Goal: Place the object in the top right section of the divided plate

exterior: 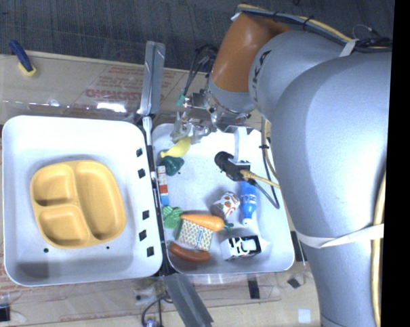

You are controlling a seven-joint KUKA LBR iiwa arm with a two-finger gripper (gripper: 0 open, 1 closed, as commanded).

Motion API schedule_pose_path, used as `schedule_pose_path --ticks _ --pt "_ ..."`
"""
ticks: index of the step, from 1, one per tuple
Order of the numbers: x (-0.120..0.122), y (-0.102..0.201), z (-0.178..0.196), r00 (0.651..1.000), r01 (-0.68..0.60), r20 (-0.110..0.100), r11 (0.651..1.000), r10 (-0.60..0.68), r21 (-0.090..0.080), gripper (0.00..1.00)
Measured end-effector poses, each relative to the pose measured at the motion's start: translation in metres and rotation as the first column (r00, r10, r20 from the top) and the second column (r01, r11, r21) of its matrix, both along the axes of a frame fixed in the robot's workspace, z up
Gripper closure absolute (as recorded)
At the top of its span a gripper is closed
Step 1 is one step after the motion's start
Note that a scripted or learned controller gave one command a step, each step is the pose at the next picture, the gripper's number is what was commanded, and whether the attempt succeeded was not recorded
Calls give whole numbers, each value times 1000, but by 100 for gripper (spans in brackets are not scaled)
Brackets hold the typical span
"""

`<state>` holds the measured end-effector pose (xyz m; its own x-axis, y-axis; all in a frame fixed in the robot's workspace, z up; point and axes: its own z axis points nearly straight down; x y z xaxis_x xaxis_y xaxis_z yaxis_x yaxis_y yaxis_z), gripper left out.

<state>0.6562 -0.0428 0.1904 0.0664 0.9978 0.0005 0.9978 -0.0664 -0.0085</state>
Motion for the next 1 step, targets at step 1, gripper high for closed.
schedule_pose_path --ticks 1 --pt "-41 57 27 908 -419 4 908 419 0 100"
